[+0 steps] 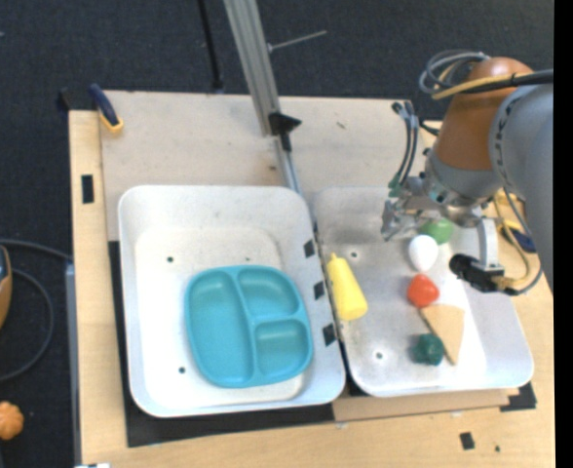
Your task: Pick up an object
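Gripper [415, 224] low over right bin's [364, 213] far edge, above white egg [423, 253]; finger state can't tell.

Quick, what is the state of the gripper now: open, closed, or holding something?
Gripper: cannot be told; it is low in the right bin, beside the white object.

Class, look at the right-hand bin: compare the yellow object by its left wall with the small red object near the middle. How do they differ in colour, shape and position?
The yellow object is elongated, lying lengthwise along the bin's left wall; the red object is small, rounded and near the middle. The yellow object is clearly larger than the red one. The yellow object lies alone, while the red object sits close to a white object and a tan wedge. Both rest in the right bin.
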### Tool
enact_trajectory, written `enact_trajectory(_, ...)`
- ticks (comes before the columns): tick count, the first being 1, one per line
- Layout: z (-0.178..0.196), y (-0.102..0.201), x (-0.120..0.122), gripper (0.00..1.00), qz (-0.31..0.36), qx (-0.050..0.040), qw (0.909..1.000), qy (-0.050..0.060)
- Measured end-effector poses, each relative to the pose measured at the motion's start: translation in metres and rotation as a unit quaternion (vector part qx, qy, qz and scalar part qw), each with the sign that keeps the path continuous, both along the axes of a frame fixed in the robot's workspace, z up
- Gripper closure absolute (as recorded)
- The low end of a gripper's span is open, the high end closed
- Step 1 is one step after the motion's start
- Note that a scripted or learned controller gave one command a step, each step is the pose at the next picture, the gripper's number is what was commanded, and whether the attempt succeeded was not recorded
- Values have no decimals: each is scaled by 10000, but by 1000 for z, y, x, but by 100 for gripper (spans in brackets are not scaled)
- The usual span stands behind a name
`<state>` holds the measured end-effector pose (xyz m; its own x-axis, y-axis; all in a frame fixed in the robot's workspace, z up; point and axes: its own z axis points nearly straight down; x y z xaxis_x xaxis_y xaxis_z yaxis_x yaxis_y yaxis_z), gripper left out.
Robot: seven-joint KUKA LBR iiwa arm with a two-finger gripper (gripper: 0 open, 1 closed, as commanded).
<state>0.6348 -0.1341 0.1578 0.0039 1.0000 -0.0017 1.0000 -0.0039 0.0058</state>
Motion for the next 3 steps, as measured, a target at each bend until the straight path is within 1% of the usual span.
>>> enact_trajectory(1, 44, -2, 2, 100, 21, 1, 10000, -2)
enact_trajectory(2, 76, -3, 3, 100, 33, 4, 10000, 8)
enact_trajectory(3, 79, 57, -9, 100, 55, 15, 10000, 23)
